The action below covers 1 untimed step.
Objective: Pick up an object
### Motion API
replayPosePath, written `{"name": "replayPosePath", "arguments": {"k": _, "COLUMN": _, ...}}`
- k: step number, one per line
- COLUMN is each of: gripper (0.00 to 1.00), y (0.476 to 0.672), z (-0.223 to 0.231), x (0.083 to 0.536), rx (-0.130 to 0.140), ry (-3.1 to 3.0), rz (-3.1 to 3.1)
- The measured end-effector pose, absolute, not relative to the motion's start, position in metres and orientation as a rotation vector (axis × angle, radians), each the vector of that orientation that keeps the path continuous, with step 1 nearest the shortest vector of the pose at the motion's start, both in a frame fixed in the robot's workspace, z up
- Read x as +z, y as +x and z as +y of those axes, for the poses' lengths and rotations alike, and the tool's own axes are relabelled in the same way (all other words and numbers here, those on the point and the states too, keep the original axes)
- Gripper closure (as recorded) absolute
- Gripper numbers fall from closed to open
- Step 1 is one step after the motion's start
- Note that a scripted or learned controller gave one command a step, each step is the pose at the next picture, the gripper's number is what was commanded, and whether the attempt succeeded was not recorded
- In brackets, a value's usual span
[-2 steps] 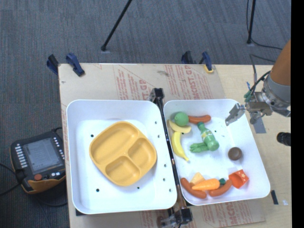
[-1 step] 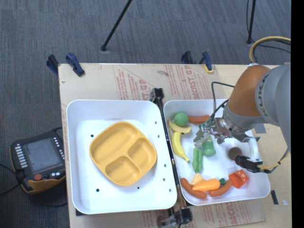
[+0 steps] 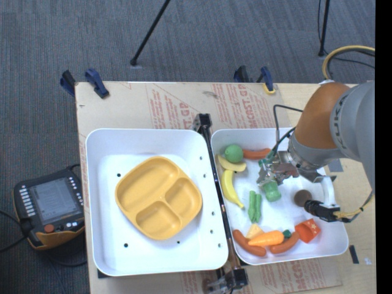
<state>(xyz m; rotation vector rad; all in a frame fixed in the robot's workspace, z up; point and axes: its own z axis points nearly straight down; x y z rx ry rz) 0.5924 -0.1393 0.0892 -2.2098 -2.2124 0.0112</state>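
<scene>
My gripper (image 3: 272, 174) is low in the right bin (image 3: 338, 245), near its middle. A small green piece (image 3: 271, 193) lies directly under the gripper's tip, touching or nearly touching it. Around it lie a green ball (image 3: 233, 152), a banana (image 3: 229, 186), a red sausage (image 3: 256, 154), a green bean pod (image 3: 254, 206) and a brown round piece (image 3: 302, 197). Along the bin's near side lie a carrot (image 3: 269, 237), a red pepper (image 3: 308, 229) and two more sausages (image 3: 247, 244).
The left bin (image 3: 101, 237) holds a yellow divided plate (image 3: 159, 198). A black cable plug (image 3: 318, 209) hangs from the arm over the right bin's right side. A teach pendant (image 3: 49, 206) sits off the bench at left.
</scene>
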Motion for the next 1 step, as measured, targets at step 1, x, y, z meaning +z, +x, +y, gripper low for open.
{"name": "replayPosePath", "arguments": {"k": 1, "gripper": 1.0, "y": 0.5873, "z": -0.0922, "x": 0.2202, "rx": -0.002, "ry": -2.219, "rz": -2.224}}
